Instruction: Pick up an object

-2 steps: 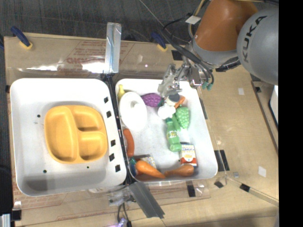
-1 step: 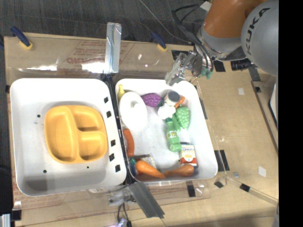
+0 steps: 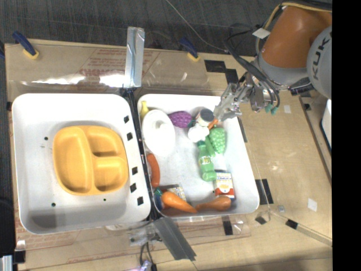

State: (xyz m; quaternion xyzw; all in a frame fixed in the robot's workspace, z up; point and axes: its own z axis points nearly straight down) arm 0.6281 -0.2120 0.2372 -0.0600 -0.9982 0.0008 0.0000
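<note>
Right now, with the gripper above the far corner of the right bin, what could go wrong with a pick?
1. The gripper hangs near the right bin's rim and might strike it on descent.
2. The toys are crowded: the green bottle, the green bumpy toy and the purple toy lie close together, so a grasp may push neighbours or slip.

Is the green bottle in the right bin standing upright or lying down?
Lying down. The green bottle shows its full length flat on the floor of the right bin, between the green toy and the small carton.
</note>
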